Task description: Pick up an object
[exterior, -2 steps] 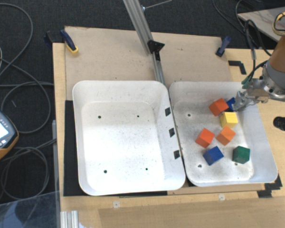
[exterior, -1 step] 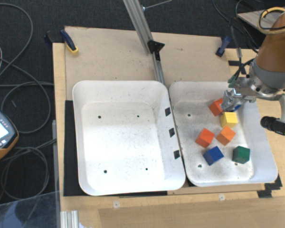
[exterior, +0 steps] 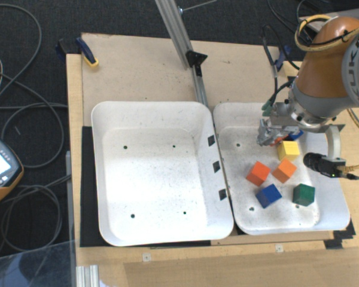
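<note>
5 blocks sit in right bin, w/ gripper just behind them; left bin alongside.

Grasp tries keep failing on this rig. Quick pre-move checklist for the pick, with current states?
1. Targets present: ok. Yellow block, two orange blocks, blue block and green block lie in the right bin.
2. Gripper over right bin: ok, at its upper part, beside the yellow block.
3. Finger state: cannot tell.
4. Block held: cannot tell.
5. Spacing around target: not ok. The yellow block sits close to the orange ones.
6. Blue and green blocks apart from gripper: ok.
</note>
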Tool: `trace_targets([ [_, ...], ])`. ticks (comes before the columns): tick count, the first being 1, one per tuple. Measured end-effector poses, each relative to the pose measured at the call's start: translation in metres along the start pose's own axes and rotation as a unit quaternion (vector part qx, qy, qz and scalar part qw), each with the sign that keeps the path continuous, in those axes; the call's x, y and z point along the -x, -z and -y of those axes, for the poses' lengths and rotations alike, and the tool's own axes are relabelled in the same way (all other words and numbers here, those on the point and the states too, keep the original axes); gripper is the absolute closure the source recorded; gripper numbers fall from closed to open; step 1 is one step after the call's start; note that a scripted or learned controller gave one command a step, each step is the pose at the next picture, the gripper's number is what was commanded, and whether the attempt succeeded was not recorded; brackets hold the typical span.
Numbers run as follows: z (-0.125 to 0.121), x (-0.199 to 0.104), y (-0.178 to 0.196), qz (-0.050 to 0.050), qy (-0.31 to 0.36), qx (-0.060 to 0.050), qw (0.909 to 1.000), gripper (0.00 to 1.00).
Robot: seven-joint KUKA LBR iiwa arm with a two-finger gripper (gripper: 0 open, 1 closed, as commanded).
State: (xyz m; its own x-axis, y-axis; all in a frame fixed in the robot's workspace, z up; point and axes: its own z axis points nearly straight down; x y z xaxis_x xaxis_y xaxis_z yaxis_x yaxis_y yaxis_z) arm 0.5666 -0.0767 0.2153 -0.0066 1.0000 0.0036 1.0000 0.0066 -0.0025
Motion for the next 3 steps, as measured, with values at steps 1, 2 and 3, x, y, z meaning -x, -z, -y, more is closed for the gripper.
trace_targets([
  [1,0.010,-0.059,0.016,0.000,0.001,0.001,1.0000,1.00],
  [2,0.019,-0.105,0.012,0.000,0.000,0.000,1.0000,1.00],
  [3,0.036,-0.153,0.023,0.000,0.000,0.000,1.0000,1.00],
])
